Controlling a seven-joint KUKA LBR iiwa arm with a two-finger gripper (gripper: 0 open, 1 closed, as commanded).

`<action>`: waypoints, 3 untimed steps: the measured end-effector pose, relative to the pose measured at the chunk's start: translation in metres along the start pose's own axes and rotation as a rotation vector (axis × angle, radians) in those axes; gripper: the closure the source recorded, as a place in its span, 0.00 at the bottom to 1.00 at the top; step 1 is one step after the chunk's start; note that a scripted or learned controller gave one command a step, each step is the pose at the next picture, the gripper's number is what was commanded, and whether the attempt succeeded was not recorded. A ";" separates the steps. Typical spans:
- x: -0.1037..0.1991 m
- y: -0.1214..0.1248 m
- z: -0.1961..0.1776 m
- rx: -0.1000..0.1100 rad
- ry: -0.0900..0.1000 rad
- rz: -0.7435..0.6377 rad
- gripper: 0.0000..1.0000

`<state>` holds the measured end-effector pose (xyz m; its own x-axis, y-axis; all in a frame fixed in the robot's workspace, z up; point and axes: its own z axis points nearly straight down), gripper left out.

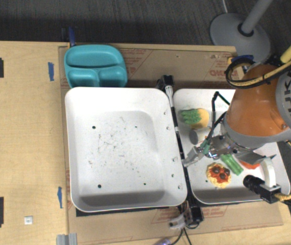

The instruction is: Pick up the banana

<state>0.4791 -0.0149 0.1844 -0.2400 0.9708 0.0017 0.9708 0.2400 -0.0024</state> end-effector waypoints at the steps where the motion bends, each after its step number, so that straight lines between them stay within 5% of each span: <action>1: 0.073 0.018 0.000 -0.003 -0.002 -0.127 0.00; 2: 0.141 0.035 0.090 -0.001 -0.001 -0.163 0.00; 3: 0.180 0.052 0.071 -0.003 -0.001 0.125 0.00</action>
